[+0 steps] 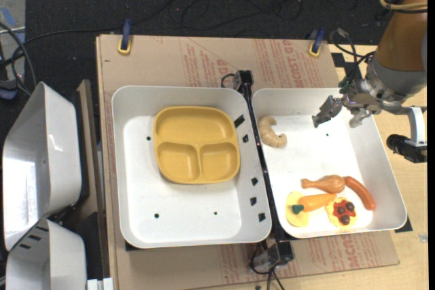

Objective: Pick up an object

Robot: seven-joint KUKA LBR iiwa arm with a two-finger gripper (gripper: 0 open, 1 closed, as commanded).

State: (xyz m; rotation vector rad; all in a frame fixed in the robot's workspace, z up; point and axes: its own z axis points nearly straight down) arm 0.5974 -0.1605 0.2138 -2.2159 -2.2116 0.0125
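Observation:
My gripper (pixel 342 114) hangs over the back of the right bin (pixel 299 102), fingers spread apart and open with nothing between them. A tan croissant-shaped piece (pixel 272 132) lies to its left near the bin's left wall. Toward the front lie an orange drumstick (pixel 325 183), a red-orange sausage (pixel 360 192), an orange carrot (pixel 311 202) and a yellow piece with red and dark bits (pixel 342 211). The left bin (pixel 136 214) holds a yellow divided plate (pixel 197 145).
Blue-and-yellow clamps (pixel 124 45) (pixel 316 45) hold the cardboard-covered bench at the back. White containers (pixel 37 153) stand off the bench at the left. Cables run across the dark floor behind.

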